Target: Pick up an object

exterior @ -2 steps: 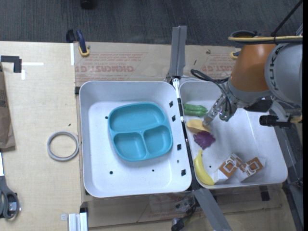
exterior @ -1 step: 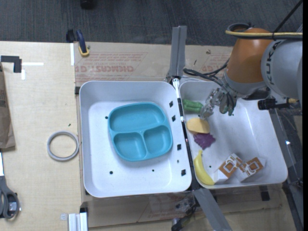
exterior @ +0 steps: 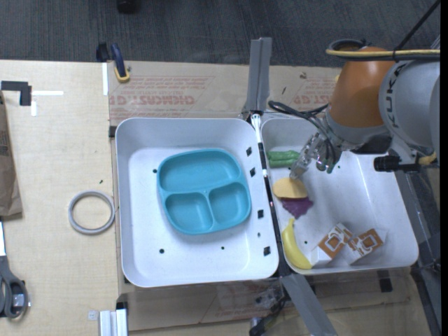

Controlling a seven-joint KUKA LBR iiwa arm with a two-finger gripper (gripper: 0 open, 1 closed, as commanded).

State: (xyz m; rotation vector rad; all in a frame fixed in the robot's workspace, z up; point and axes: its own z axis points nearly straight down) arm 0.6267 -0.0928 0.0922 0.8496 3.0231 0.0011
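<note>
Robotics lab or test workshop, not home. Industrial grey arm (exterior: 413, 96) with orange band reaching over plywood bench (exterior: 56, 152). 2 shallow white bins (exterior: 133, 208) set side by side, divided by grey metal rail (exterior: 259, 75). Flattened printed cardboard (exterior: 175, 93) laid under bins. Black cables (exterior: 294, 109) trailing near wrist. Loose workshop clutter on bench: tape roll (exterior: 92, 211), scissors (exterior: 12, 292), blue-handled clamp (exterior: 117, 61). Dark carpet floor (exterior: 210, 12) beyond bench edge.

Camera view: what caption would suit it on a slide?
Gripper hovers over the right bin, above a yellow piece; blue divided tray fills the left bin.
</note>
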